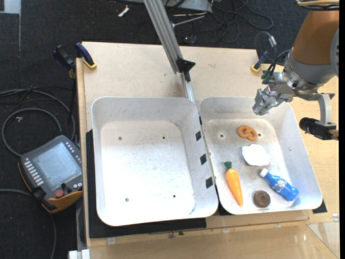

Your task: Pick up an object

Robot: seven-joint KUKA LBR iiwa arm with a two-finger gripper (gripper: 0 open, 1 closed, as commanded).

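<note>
Bins sit side by side on the tan worktop [140, 69], two of them, both white and shallow. The left bin [108, 112] has only small dark specks on its floor. The right bin [302, 139] holds five small things. A little brown pretzel [247, 132] lies near the far edge of this bin. Just in front of it is a flat white piece [255, 155]. An orange carrot [234, 185] with a green top lies near the bin's left wall, pointing toward the near edge. A blue bottle [280, 186] with a white cap lies on its side near the near right corner. A round brown cookie [262, 199] sits between the carrot and the bottle, close to the near edge.

The grey arm with its orange part [318, 34] reaches in over the far right corner of the right bin. Its pincer [262, 106] hangs above the far wall of this bin, up and right of the pretzel. Nothing is in it. I cannot tell if it is wide or narrow.
</note>
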